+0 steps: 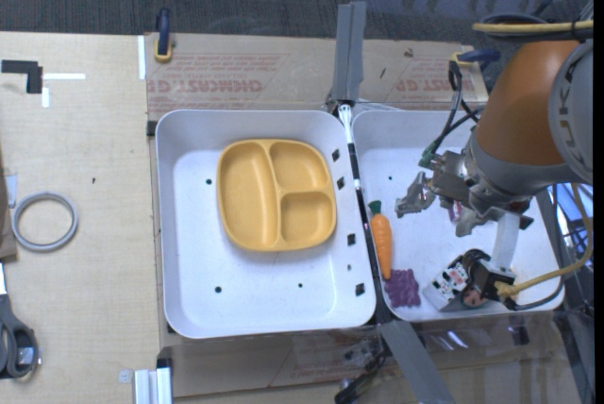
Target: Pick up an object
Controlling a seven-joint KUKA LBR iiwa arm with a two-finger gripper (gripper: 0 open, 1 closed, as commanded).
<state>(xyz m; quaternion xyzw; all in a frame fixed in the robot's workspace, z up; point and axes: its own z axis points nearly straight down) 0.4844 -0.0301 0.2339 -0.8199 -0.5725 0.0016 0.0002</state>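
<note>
Left bin (179, 232): yellow divided plate (276, 194).

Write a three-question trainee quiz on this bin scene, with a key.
1. True or false: the yellow divided plate lies in the right bin.
2. Which object lies directly beside the carrot's lower end? A) purple grapes B) tape roll C) scissors
3. Fill in: the carrot lies along the right bin's ____ wall.

Key: 1 false, it lies in the left bin; 2 A; 3 left.
</note>
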